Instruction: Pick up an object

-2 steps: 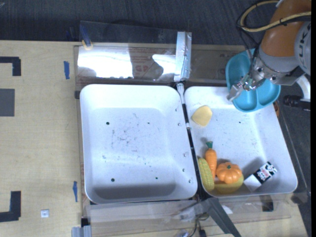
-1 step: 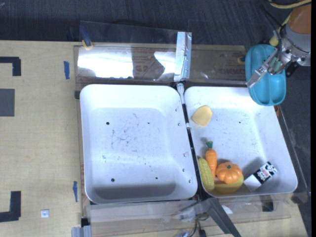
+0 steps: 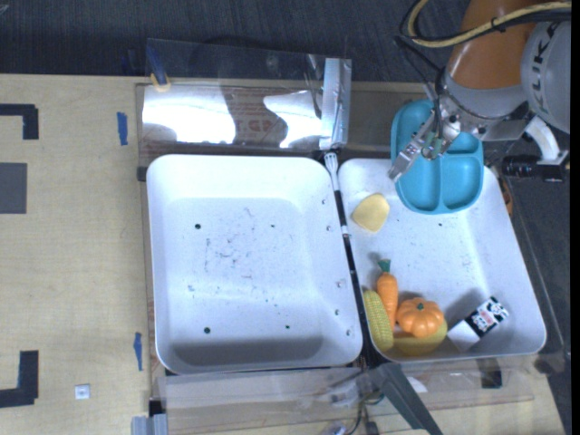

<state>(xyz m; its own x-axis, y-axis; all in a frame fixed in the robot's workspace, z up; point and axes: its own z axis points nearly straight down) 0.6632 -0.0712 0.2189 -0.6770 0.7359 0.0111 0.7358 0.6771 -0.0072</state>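
You see the gripper point(image 3: 419, 149) down at the blue divided dish point(image 3: 444, 175) in the right bin's point(image 3: 521, 279) far corner, seemingly clamped on its left rim, though you cannot be sure, so the lift itself is not yet done.

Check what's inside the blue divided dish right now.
The blue divided dish shows bare blue compartments with no item visible. The tool and wrist cover its upper part, so that area is hidden.

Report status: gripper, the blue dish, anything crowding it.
Gripper over blue dish at right bin's far end, grip unconfirmed. Yellow piece just beside dish. Carrot, corn, pumpkin clustered near edge.
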